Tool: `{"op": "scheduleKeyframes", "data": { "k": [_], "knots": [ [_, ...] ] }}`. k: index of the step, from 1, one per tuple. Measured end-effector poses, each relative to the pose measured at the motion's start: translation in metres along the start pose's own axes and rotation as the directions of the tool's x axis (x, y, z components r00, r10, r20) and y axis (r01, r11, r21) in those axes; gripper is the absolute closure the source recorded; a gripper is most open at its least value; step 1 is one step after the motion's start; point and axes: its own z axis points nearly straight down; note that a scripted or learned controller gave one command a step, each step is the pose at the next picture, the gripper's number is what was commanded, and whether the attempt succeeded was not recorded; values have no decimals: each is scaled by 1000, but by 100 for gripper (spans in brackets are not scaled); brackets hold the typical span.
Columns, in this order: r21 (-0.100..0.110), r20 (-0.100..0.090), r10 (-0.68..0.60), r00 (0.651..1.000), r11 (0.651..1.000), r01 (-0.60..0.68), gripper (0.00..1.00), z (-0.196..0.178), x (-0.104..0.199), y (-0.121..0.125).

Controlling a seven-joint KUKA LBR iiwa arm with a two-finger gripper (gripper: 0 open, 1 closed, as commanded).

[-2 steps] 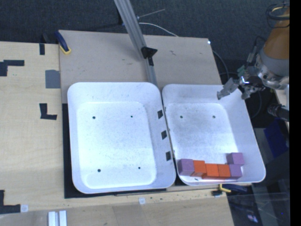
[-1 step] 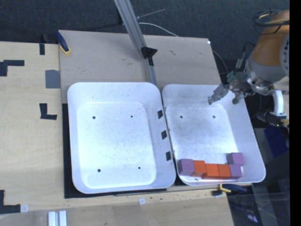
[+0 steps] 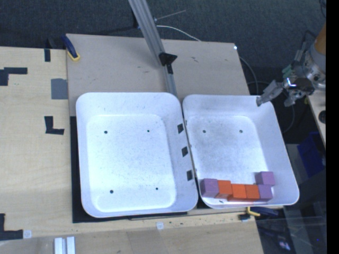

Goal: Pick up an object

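I see the tool point(image 3: 279, 92) at about three o'clock, hanging over the right bin's point(image 3: 275, 136) far right corner, fingers spread with nothing between them. The blocks sit well apart from it at five o'clock: purple blocks point(image 3: 210, 186) and orange blocks point(image 3: 239, 190) lined along that bin's near wall. No readable writing.

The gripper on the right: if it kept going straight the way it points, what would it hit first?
Probably the right bin. The gripper points down and left at that bin's far right corner, so the rim or the bare floor behind it comes first. The blocks lie well off that line. Depth is unclear.
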Motion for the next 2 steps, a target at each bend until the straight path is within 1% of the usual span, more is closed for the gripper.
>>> {"op": "scheduleKeyframes", "data": {
  "k": [1,2],
  "knots": [
    [14,-4,-2,1000,1000,2,0,70,1,16],
    [11,-4,-2,1000,1000,2,0,83,27,2]
  ]
}}
